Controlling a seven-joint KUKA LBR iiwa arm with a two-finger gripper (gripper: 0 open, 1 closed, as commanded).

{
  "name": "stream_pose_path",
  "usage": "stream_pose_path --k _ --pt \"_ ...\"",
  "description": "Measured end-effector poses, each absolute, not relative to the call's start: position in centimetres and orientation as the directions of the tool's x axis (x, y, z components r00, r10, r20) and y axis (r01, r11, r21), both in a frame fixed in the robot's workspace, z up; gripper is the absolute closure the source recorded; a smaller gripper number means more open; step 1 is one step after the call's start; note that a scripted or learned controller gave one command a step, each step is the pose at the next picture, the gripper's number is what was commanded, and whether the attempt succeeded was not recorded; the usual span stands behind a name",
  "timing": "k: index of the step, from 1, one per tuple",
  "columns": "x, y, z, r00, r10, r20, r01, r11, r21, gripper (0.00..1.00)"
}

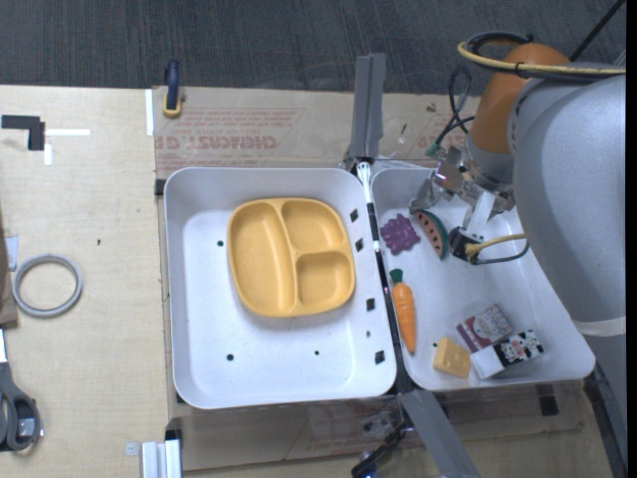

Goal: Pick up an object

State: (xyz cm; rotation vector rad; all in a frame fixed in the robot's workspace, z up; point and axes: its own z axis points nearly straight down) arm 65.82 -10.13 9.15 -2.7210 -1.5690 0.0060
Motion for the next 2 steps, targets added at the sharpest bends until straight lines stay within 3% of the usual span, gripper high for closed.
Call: stream_pose_path --k 1,2 --pt "65.86 -10.04 10.11 0.496 0.868 -0.006 0.868 -0.496 -0.002 1.0" --pt "65.84 -10.04 10.06 0.497 0.868 -0.006 0.868 -0.497 -0.003 0.0"
